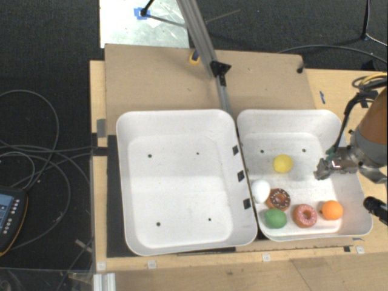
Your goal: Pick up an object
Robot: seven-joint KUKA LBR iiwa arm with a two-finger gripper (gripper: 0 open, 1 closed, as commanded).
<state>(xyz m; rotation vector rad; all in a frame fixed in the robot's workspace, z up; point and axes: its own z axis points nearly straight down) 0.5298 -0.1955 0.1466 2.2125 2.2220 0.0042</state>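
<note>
nearby – claw (323, 170) above right bin (291, 123), yellow ball (283, 163), donuts (304, 215)

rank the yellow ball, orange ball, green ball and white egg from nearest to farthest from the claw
From the claw, right bin:
1. Yellow ball, to its left; orange ball, below it: too close to call.
2. Green ball, front.
3. White egg, left wall.

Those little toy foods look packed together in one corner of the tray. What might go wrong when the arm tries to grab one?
1. The brown sprinkled doughnut, pink frosted doughnut, green ball and white egg-shaped piece crowd together, so the gripper may nudge a neighbour or grab two.
2. The orange ball lies near the right white bin's wall, which could block a finger.
3. The round yellow ball sits apart but may roll away if touched off-centre.
</note>
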